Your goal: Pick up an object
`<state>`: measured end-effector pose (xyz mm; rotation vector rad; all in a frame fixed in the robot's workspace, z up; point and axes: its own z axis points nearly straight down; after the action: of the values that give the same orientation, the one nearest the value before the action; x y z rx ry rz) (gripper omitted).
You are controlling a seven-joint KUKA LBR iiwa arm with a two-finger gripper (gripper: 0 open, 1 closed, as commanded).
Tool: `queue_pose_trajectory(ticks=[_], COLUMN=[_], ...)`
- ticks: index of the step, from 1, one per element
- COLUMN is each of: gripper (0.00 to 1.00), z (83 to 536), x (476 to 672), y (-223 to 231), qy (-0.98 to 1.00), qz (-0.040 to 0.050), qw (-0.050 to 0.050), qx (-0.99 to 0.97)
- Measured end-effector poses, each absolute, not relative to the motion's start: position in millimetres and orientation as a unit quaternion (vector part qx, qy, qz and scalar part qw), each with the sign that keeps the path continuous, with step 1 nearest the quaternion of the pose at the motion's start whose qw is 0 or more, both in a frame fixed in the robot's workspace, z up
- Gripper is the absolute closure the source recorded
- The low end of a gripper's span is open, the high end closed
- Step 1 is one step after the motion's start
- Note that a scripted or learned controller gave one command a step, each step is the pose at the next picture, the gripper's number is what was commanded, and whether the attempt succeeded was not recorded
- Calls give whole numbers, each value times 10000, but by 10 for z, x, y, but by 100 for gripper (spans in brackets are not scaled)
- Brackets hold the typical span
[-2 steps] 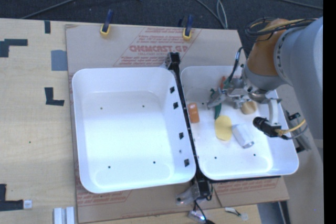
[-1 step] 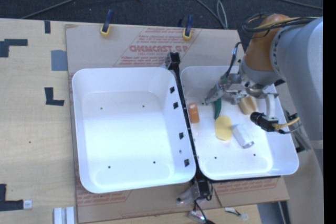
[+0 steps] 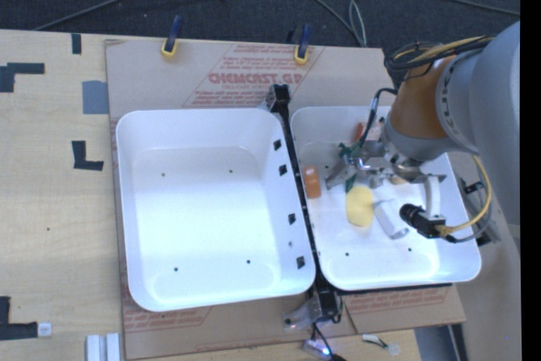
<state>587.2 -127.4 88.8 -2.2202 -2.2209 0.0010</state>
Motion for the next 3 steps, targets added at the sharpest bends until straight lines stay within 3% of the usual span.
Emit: queue_pose_trajectory(ticks=[1,2,3], gripper=[100,100,100], z=[990,1929,1886], x=[5878,6607,6602], y=[-1279,-818,-343], qy=[-7072,-7088,-7085], qz=[0,-26,-1], qw=[0,-26,5], qx=[-7070,-7054,-7057])
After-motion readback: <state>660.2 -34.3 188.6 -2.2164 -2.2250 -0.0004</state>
